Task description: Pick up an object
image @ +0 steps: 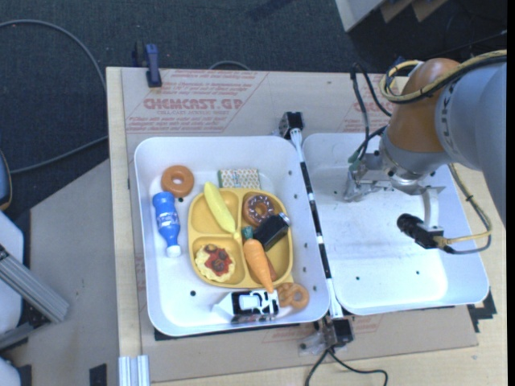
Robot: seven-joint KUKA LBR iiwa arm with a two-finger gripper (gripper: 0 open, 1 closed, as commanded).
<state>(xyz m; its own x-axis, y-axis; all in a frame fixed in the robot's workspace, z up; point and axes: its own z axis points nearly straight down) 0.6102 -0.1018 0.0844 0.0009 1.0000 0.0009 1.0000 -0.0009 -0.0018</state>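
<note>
Camera view is giving us red print reading "CHEMCAST GP" on the bench sheet (193, 103) behind the bins. We are seeing the left bin (149, 240) holding a yellow plate (199, 215) with a banana (217, 206), carrot (258, 264) and black block (270, 232), a donut (177, 180) and blue bottle (166, 222) beside it. Our arm (451, 95) is bending over the right bin (386, 280), its gripper (364, 185) hanging near the back, state we cannot tell
</note>
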